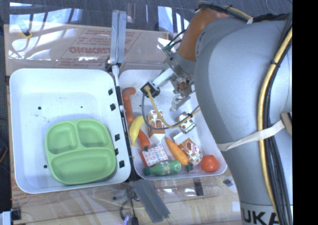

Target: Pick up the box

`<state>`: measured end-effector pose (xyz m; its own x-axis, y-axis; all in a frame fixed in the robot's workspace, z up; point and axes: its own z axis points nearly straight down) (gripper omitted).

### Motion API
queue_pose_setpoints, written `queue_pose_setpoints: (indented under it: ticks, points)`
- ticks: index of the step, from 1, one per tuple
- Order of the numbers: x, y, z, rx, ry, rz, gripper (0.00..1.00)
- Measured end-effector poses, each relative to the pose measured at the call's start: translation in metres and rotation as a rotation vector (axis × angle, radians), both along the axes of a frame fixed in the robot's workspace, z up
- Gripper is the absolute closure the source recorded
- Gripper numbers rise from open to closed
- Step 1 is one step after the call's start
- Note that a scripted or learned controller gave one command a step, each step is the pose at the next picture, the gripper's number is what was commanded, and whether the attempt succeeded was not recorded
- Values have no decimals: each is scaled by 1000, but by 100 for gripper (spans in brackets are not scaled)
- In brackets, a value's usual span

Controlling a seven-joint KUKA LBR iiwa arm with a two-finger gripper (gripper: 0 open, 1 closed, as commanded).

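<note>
**Four small boxes among the toy food in the right bin**

The right bin [130,79] holds four small printed boxes. One box [156,120] stands near the middle of the bin, white with orange and brown print. A second box [185,121] lies just to its right, tilted, close to the arm's grey body. A third box [155,155], red and white, lies flat nearer the near edge, and a fourth box [191,150] sits to its right, touching the carrot.

Around them lie other toy foods, one of each: a yellow banana [135,128] along the bin's left wall, an orange-red sausage [128,101] farther back on the same side, a small red pepper [143,139] just near of the banana, an orange carrot [176,151] between the two near boxes, a green bottle [163,169] lying on its side along the near wall, and a red tomato [210,163] in the near right corner.

The gripper [180,101] hangs above the far part of the right bin, to the right of the sausage and beyond the boxes. Cables and fittings crowd it, so I cannot tell how far its fingers are apart, and nothing can be seen held in it. A yellow cable [155,108] loops from it down past the middle box.

The left bin [30,82] holds one green divided plate [80,150] with three compartments, lying in its near half.
</note>
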<state>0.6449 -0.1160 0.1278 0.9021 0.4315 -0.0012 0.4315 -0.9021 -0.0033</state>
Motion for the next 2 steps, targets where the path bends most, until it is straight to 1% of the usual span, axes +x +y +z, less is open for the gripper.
queue_pose_setpoints:
  ticks: [1,2]
  points:
    - [-17,24,-37,1,4,-174,0]
    - [-17,25,-27,3,8,-169,100]
